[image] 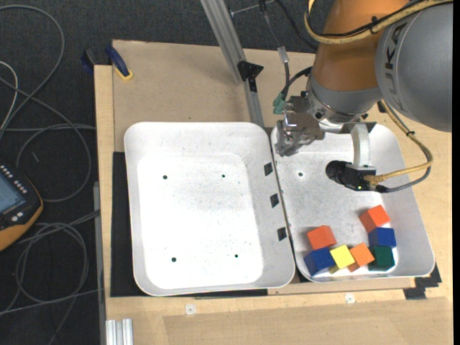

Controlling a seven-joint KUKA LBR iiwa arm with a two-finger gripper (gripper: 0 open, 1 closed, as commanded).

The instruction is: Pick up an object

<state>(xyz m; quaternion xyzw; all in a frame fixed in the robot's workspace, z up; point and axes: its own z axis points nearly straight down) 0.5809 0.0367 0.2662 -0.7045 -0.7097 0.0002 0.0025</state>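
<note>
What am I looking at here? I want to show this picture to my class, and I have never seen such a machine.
This is a robot arm, grey with an orange band, photographed from a camera fixed above the bench and looking down at a slant. Its hand hangs over the far end of the right bin, with no block between its fingers. Coloured blocks lie clustered at that bin's near end: orange, yellow, blue and green. The left bin sits beside it.

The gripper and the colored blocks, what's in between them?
In the camera view, bare white bin floor lies between the gripper and the blocks.
</note>
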